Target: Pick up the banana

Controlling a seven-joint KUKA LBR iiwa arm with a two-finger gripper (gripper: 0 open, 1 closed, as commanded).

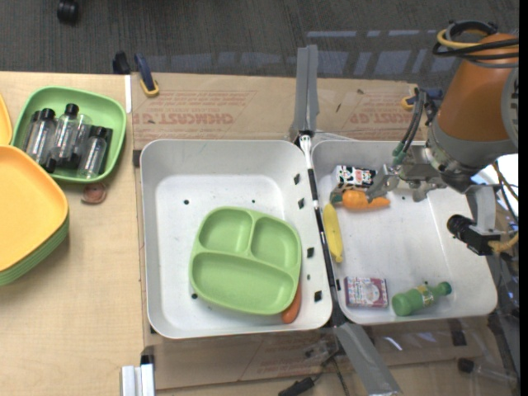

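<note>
A: Dark carpet at the far side, a wooden bench with cardboard laid under two white bins, and a stack of orange plates at the far left. Where's the banana?

B: In the right bin (pixel 462 308), lying against its left wall, right beside the divider between the bins. The banana (pixel 332 232) is small, plain yellow, slightly curved, with nothing resting on it.

A: And the gripper?

B: The gripper (pixel 381 186) sits at the far side of the same bin, just over a carrot-like orange toy (pixel 360 201) and beside a black-and-white carton (pixel 355 176). I can't tell how the gripper is set; it's too blurred against the clutter.

A: So which way must it go?

B: To the left and toward the near side; the banana is close but clearly apart from it. Its long axis runs far-to-near, parallel to the wall.

A: Any trouble there?

B: Probably the wall. I'd judge there's little room on the banana's left side.
</note>
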